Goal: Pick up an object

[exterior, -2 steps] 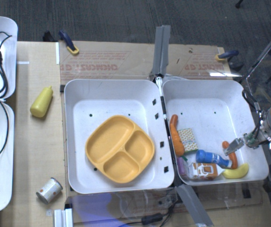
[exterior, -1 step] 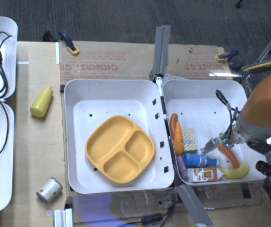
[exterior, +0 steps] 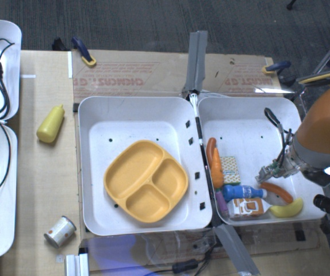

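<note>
Presently: gripper (exterior: 267, 173), grasp state indiscernible, low in right bin (exterior: 251, 105) just above hot dog (exterior: 276, 191), presumably positioned for pickup; banana (exterior: 286, 210) adjacent.

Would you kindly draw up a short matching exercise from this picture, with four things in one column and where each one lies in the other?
Things:
1. yellow divided plate
2. carrot
3. mustard-yellow bottle
4. banana

Places:
A. on the bench, left of both bins
B. in the right bin, near its front right corner
C. in the left bin
D. in the right bin, along its left wall

Pairs: 1-C, 2-D, 3-A, 4-B
</note>
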You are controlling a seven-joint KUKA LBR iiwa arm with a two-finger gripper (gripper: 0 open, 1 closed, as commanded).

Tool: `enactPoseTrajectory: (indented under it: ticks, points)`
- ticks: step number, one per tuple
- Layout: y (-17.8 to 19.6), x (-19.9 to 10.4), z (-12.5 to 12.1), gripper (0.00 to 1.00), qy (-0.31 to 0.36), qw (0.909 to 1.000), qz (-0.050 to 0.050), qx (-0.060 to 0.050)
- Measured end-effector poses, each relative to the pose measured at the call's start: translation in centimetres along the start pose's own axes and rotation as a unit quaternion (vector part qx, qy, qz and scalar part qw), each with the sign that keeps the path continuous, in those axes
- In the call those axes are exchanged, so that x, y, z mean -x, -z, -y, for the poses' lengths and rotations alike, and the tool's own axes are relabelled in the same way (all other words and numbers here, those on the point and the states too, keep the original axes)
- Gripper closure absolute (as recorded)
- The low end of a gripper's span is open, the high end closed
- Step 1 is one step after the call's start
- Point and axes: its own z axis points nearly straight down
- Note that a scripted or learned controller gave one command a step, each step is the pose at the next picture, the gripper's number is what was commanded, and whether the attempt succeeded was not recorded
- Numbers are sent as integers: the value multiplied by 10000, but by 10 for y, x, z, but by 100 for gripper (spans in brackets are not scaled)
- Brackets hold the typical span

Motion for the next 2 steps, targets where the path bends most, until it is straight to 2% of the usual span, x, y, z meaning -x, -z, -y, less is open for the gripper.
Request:
enactPoseTrajectory:
  ticks: [1, 2]
  points:
    - [0, 0, 0, 0, -2, 10000, 5, 0]
    - [99, 15, -18, 0, 1161, 9932, 6, 0]
